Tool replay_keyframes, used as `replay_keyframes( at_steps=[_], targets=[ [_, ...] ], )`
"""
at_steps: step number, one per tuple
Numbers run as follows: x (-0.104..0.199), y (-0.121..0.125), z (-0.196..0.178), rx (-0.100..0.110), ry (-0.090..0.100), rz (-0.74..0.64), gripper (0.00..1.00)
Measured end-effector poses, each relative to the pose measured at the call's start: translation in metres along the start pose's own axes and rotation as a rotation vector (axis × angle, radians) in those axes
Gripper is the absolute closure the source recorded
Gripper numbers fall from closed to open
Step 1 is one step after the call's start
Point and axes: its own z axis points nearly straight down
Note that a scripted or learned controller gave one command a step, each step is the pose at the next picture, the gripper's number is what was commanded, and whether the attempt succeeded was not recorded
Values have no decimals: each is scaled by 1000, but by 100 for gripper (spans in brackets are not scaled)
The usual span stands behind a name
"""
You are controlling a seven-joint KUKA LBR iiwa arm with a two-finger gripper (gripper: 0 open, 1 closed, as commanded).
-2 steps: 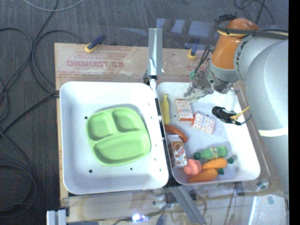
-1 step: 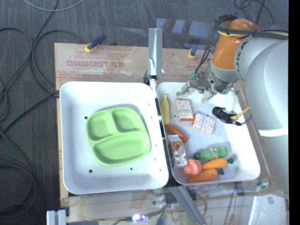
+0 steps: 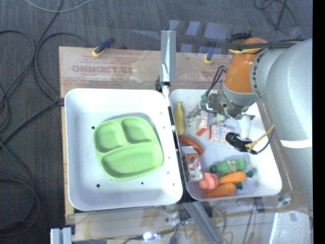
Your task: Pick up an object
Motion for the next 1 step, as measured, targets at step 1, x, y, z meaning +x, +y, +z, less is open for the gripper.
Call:
replay_keyframes(
  at_steps=[1],
  targets=[
    [-1,0,-9,-2,-1,1,100]
  ],
)
